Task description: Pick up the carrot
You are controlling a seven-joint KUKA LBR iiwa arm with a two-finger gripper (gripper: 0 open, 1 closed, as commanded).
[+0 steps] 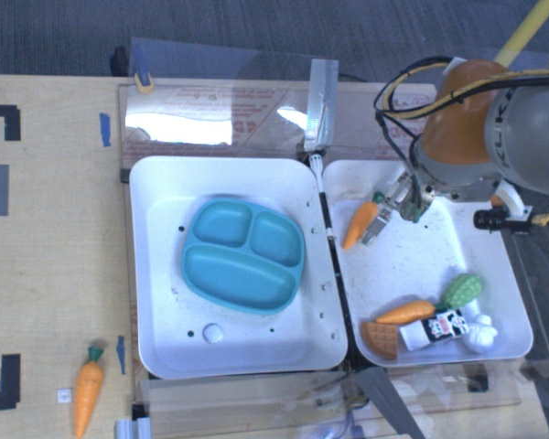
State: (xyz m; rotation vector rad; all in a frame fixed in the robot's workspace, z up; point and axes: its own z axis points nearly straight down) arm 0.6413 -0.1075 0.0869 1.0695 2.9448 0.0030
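An orange carrot (358,224) with a green top lies tilted at the left side of the right bin (494,273), close to the divider between the bins. My gripper (390,216) hangs over the bin's back left part, just right of this carrot and touching or almost touching its green end. A second carrot (404,313) lies near the bin's front edge. A third carrot (88,387) rests on the wooden bench, left of the left bin.
A blue divided plate (244,254) fills the middle of the left bin (156,245). In the right bin's front sit a green vegetable (463,290), a white bottle (448,327) and a waffle-like piece (380,338). Cables loop above the wrist.
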